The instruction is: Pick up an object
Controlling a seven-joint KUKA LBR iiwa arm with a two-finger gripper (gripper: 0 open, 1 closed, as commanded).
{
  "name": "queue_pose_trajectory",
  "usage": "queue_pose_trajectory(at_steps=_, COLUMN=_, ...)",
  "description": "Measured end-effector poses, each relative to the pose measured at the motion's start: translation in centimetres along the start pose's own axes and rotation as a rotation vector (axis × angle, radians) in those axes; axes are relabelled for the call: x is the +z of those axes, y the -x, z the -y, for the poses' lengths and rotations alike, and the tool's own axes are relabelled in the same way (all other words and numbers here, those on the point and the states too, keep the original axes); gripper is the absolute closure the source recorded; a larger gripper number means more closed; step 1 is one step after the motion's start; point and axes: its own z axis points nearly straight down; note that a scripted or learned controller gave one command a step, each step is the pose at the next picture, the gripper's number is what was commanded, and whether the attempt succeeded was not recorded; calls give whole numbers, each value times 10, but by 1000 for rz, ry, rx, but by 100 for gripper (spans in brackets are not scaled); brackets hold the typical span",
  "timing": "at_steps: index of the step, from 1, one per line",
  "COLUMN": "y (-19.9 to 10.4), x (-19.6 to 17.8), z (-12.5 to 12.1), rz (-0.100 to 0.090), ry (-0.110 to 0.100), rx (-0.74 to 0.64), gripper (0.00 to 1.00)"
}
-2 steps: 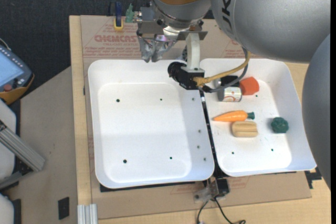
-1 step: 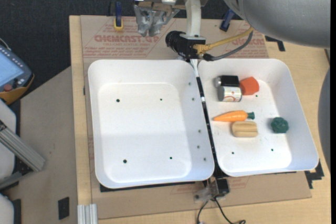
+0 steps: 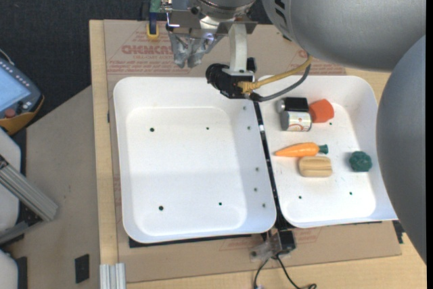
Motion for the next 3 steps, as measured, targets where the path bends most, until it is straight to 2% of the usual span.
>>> queue_pose_trajectory(at_steps=1, y=41, x=24, z=5, rz=-1, ry=2, rx=2, gripper=100)
queue_pose_trajectory(at_steps=2, y=1, x=23, z=34, rz=-1, ry=2, rx=-2, gripper=100)
queue_pose_trajectory(at_steps=3, y=0, x=-55, z=-13, rz=-5, ry=18, rx=-1, gripper=100)
